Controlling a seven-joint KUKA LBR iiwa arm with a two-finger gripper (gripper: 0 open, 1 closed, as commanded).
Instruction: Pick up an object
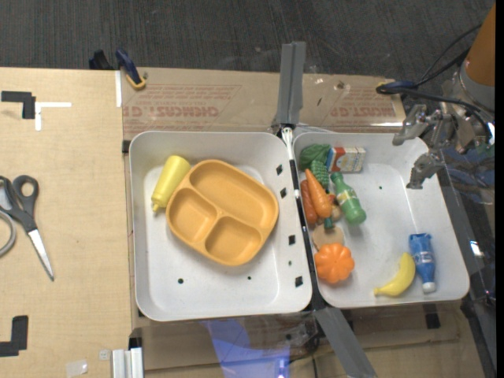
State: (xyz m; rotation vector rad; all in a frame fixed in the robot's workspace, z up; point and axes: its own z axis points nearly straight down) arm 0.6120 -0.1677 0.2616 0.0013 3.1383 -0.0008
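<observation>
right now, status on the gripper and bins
Gripper over right bin, holding nothing seen. Toys along its left wall: carrot, pumpkin. Banana and tube near front.

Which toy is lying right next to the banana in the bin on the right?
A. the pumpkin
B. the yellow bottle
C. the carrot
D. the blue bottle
D. The blue bottle lies just beside the banana at the near right corner of the right bin, closer to it than any other toy there.
</observation>
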